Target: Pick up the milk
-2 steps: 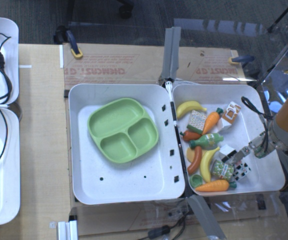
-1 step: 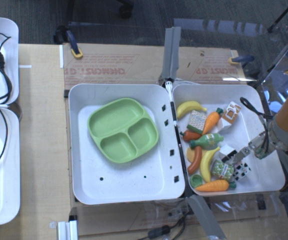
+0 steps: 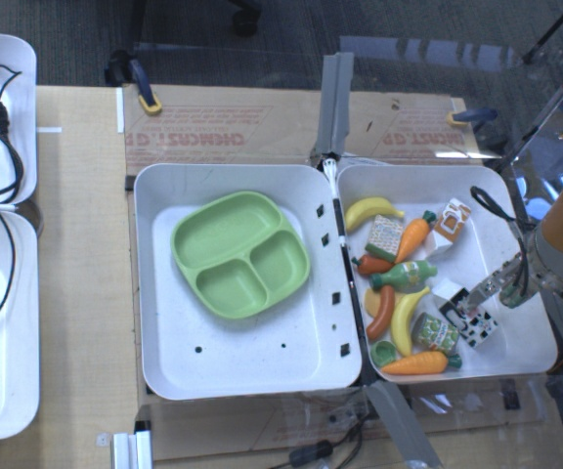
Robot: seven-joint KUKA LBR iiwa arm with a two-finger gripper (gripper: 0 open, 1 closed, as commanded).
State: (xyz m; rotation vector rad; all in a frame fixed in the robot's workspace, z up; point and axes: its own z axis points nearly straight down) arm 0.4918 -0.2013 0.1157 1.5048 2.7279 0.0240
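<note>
My gripper [image 3: 469,306] sat low in right bin [image 3: 516,355], over black-and-white milk carton [image 3: 475,326] near bin's front right. Milk lay on bin floor, beside green can [image 3: 434,332]. Could not tell gripper's state. Judged pick not done: grasp and lift remained.

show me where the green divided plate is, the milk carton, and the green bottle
green divided plate [image 3: 240,253]: camera view, left bin, on the ridge between its compartments.
milk carton [image 3: 451,223]: camera view, right bin, on its orange-printed side.
green bottle [image 3: 406,276]: camera view, right bin, on its body.
</note>
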